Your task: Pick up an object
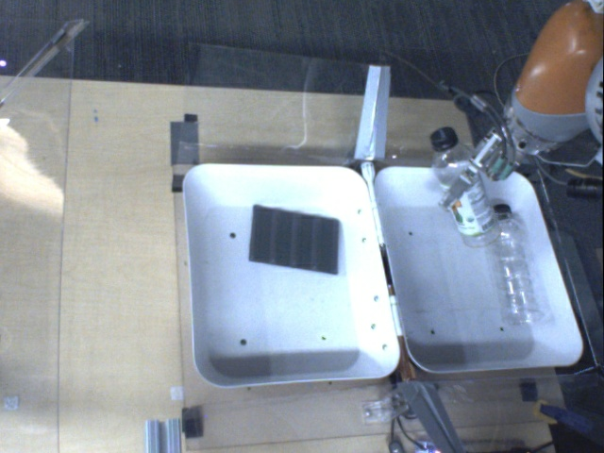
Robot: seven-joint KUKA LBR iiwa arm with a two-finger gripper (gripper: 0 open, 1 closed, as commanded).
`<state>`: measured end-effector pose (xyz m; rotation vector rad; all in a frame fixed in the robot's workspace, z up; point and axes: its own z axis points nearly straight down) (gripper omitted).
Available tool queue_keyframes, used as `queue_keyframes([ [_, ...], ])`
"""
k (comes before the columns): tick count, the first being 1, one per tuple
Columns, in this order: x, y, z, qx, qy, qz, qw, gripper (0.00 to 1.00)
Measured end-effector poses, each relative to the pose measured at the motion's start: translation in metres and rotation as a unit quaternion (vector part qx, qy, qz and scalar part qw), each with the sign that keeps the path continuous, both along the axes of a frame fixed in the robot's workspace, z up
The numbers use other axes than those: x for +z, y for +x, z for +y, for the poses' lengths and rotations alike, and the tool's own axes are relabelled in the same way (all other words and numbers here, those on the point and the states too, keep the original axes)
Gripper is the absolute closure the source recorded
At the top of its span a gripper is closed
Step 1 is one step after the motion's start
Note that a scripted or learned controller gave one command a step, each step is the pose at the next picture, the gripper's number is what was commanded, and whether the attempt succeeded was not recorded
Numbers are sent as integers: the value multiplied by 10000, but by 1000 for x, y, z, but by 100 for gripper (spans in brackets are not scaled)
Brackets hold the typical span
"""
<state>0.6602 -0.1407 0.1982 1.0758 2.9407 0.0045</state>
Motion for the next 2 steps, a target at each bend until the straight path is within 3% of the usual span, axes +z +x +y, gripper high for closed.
queue_keyframes([
  [1, -64, -68, 14, -39, 6, 28, 10000, 100],
  [2, -6, -4, 62, 152, 4, 6, 9999, 100],
])
